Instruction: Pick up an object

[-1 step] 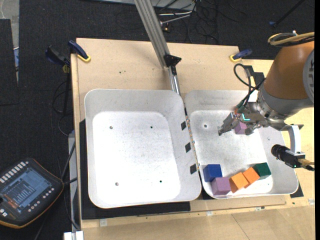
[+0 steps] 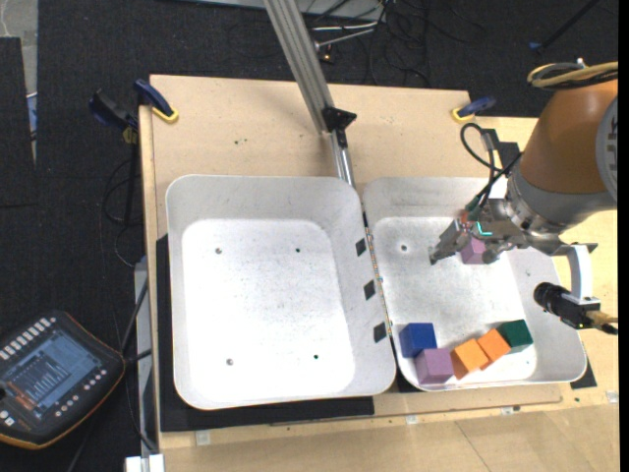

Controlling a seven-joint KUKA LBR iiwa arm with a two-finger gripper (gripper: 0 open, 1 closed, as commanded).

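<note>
Gripper (image 2: 470, 247) sits over the right bin (image 2: 550, 374), toward that bin's 1 o'clock area, arm coming in from 3 o'clock. A pinkish-purple block (image 2: 475, 252) shows between the fingers, so my read is it's clamped on that block. Can't tell from this angle whether the block is clear of the bin floor or resting on it; no obvious gap or separate shadow to go by.

Rest of the candidates are bunched along the right bin's 5–6 o'clock edge, well apart from the gripper:
- blue cube (image 2: 418, 338) at the left end of the row
- purple cube (image 2: 434, 365) just beside it at its 5 o'clock
- orange cube (image 2: 472, 353) next along, touching or nearly touching the purple one
- green cube (image 2: 513, 337) at the far end, toward 3 o'clock, tight against the orange one

Left bin (image 2: 187, 264) carries nothing I can make out apart from specks.

Status, as a judgement: approach and grasp look done, with the block seated between the fingers. Left to do: confirm lift. Task only counts once the block is visibly off the floor and stays in the fingers. The block looks off-centre toward one side of the fingers, so slip on the way up is the main risk. If it drops, the four cubes at the near edge are fallback targets, though they're packed close and finger clearance between them looks poor.
</note>
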